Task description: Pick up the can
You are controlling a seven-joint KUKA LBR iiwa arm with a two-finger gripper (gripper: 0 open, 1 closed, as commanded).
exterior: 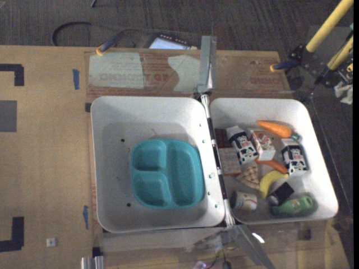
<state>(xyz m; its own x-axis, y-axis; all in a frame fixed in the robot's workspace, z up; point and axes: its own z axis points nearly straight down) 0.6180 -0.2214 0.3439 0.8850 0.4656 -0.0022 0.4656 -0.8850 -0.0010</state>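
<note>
Where clutter crowds the right bin (pixel 320 150), labels blur; jaw state cannot be told. Surface: brown cardboard (pixel 45 150) with blue tape (pixel 76 78); dark carpet (pixel 224 10) beyond. Left bin (pixel 112 122): teal tray (pixel 166 172). Right bin: can (pixel 244 200) on its side in the near left corner, near banana (pixel 269 182); carrot (pixel 274 129), green bottle (pixel 293 205).

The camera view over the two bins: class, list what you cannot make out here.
- Can, camera view: too small and blurred to read its label.
- Black item: partly under the banana, identity unclear.
- Cow-print cartons: print too blurred to read.
- Flat item by the divider: overlapped by neighbouring toys.
</note>
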